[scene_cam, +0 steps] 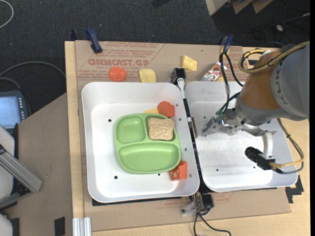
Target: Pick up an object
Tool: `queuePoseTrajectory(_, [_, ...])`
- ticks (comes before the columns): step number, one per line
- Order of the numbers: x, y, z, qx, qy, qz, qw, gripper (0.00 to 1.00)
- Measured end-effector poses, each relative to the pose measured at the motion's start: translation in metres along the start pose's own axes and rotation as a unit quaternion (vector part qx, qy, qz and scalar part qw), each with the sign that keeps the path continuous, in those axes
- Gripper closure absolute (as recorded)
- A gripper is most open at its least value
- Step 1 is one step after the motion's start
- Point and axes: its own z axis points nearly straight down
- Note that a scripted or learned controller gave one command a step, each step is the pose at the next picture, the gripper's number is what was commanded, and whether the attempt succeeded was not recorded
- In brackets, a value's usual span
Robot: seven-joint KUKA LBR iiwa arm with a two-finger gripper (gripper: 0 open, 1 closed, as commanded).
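Toast lies in the upper right compartment of a green divided plate, which sits in the left white bin. A round orange-red piece rests in the same bin, just beyond the plate's upper right corner and near the wall shared with the other bin. An orange block leans at the plate's lower right corner, touching its rim.

The arm reaches in from the right, its grey body and orange band hanging above the right white bin. The pincer is low over the upper left part of that bin, pointing toward the divider between the bins; I cannot tell whether it is released or clenched, and nothing shows in its grip. A black cable loops from the wrist across the right bin's floor.

On the cardboard-covered worktop behind the bins lie an orange-red round item, a pale yellow piece, a yellow wedge and a small red and white packet, all well apart from the pincer. Blue clamps hold the cardboard at its far edge.
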Motion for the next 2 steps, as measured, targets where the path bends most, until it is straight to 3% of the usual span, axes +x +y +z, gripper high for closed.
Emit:
queuePoseTrajectory(1, [-0.039, 0.043, -0.046, 0.0, -0.003, 0.004, 1.0, 0.0])
queuePoseTrajectory(2, [-0.017, -0.049, 0.003, 0.009, 0.001, 0.006, 0.9999, 0.0])
